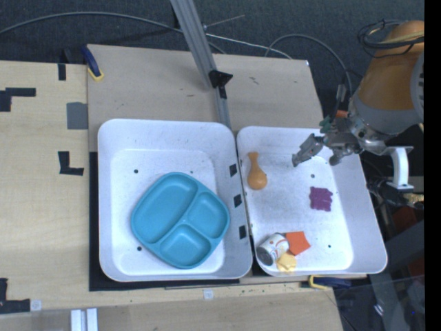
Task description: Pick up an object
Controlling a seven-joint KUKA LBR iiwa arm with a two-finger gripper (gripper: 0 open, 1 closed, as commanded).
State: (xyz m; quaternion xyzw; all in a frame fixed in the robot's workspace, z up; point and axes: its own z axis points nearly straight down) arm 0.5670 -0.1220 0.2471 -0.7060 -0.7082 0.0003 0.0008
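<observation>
Right bin | end effector open above | purple piece near

left bin: blue divided plate
right bin: orange pear-shaped toy, purple pc, orange block, cup
gripper: fingers apart, over right bin, nothing betw.

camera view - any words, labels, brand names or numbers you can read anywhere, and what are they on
None can be read.
The small round object in the right bin may carry markings, but they are too small and blurred to tell.
The blue tray and the gripper show no lettering.
</observation>
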